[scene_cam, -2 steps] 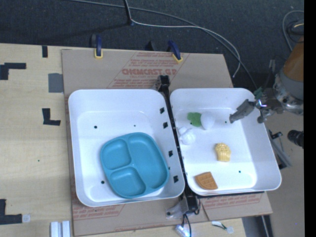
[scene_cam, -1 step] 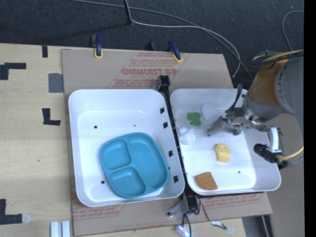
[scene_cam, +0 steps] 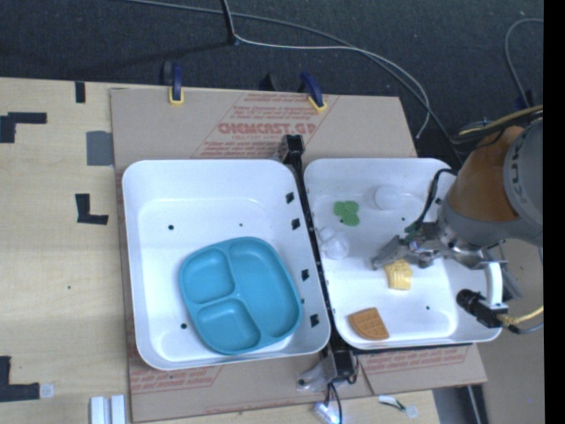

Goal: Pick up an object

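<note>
The right bin holds a yellow block, an orange waffle-like piece, a small green piece, a clear plastic item and a pale round item. My gripper reaches in from the right, low over the bin, with its fingers just above and left of the yellow block. Nothing shows between the fingers.
In the left bin lies a blue divided plate. A black clip divider runs between the two bins. Both bins rest on a cardboard sheet held by clamps at the back. Cables cross the dark floor behind.
</note>
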Robot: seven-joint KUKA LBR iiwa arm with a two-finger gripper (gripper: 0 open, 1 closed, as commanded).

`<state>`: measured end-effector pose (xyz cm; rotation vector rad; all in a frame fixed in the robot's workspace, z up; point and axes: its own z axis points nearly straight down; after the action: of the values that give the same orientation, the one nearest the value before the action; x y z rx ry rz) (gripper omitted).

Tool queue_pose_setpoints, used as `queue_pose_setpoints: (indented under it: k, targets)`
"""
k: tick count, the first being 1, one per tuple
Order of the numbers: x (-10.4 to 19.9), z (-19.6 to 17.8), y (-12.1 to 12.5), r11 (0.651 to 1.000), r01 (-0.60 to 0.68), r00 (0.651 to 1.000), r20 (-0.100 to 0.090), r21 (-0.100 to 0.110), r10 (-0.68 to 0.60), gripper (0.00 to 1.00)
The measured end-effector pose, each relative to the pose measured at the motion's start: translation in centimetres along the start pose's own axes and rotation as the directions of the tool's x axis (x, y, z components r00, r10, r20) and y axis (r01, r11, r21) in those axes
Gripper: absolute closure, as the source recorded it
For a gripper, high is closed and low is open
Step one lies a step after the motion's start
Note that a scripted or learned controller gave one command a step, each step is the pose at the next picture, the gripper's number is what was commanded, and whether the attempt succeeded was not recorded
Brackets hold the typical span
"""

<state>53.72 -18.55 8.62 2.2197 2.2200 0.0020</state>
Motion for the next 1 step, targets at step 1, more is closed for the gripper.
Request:
queue_pose_setpoints:
  k: [1]
  targets:
    - [0.77, 0.00, -2.06, 1.000, 0.000, 1.000, 0.001, -0.001, 0.000, 0.00]
